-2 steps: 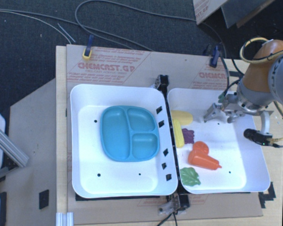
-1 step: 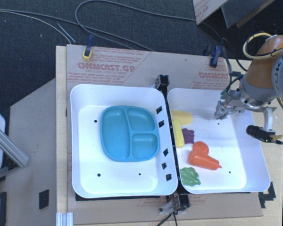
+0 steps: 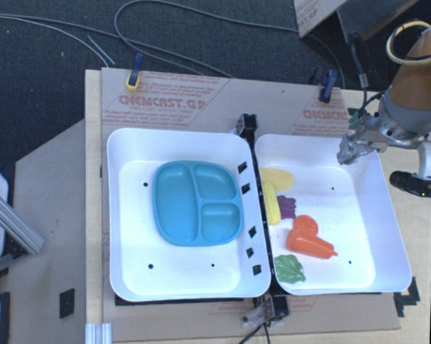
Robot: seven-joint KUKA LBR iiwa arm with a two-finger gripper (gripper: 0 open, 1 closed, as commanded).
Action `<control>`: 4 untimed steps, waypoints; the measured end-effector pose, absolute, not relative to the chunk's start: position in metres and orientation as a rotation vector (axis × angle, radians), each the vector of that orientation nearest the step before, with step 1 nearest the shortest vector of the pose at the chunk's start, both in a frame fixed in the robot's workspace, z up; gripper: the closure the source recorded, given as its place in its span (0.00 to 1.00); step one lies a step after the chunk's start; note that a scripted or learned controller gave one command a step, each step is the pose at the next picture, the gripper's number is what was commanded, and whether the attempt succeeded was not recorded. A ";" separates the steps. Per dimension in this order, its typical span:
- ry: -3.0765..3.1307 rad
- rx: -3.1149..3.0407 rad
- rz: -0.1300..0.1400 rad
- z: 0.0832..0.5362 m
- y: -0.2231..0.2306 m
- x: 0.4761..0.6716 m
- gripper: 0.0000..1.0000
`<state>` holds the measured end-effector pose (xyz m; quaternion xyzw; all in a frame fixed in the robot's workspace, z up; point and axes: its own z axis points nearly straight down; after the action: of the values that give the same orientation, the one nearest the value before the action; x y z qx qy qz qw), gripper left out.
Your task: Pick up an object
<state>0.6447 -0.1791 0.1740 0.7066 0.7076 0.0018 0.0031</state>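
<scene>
I could not tell if the fingers [image 3: 349, 149] were spread or pressed together; they were too small and blurry. They hung over the far corner of the right bin [image 3: 385, 211], with nothing seen in them. The toy foods, like the orange carrot [image 3: 309, 239] and yellow corn [image 3: 272, 202], lay well apart from them. No pick was done yet.

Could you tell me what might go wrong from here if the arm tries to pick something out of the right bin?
The yellow piece, purple piece and orange piece lie close together, so a grasp may catch two or nudge a neighbour. The green piece sits near the right bin's front corner, where the wall could block a finger. The gripper hovers at the bin's far edge, well away from them all.
</scene>
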 end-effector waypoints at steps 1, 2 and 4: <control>2.218 2.215 0.006 0.229 -0.179 0.646 1.00; 2.229 2.219 0.001 0.234 -0.123 0.625 1.00; 2.229 2.220 -0.001 0.220 -0.029 0.591 1.00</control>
<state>0.5905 -0.0285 0.2202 0.7056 0.7086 -0.0004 -0.0023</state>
